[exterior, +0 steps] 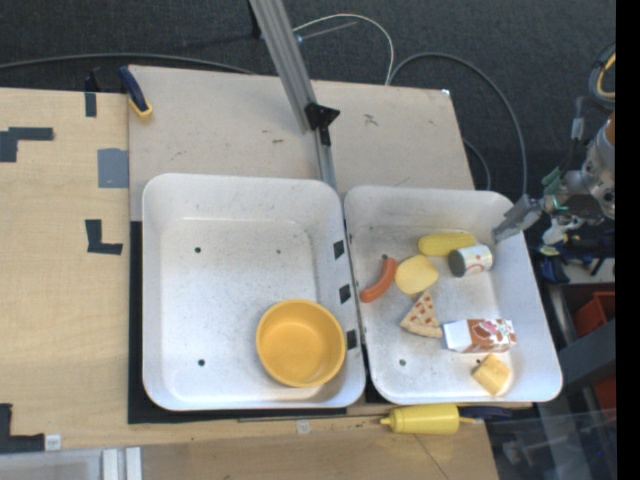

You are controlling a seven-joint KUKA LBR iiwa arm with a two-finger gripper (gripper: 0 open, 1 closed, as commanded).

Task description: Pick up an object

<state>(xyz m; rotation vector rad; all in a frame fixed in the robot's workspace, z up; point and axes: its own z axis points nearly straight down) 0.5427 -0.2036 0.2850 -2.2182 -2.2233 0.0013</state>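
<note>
Two shallow white bins sit side by side on the desk (250, 118). The left bin (170, 268) holds a yellow bowl (300, 342), upright and open-mouthed, near its front right corner.

The right bin (400, 218) carries all the small things. A yellow lemon-shaped piece (446, 242) lies with its long axis running left to right, tilted slightly up toward the right. Just right of it and below, a small can (470, 260) lies on its side, its dark open end pointing left and its long axis roughly left to right. A rounded yellow lump (417, 273) sits just left of the can. An orange-red sausage (377, 280) lies on the bin's left side, its long axis slanting from lower left to upper right, slightly curved. A pizza slice (424, 315) lies below the lump with its tip pointing up. A small carton (479, 335) lies flat beside it, long axis left to right, and a yellow cheese wedge (492, 374) lies near the front right corner.

The gripper (512, 220) hangs over the right bin's far right rim, close to the lemon-shaped piece and the can but apart from both. Whether its fingers are spread or closed cannot be told; nothing is seen between them.

A yellow mustard bottle (425, 419) lies on the desk in front of the right bin, long axis left to right.
</note>
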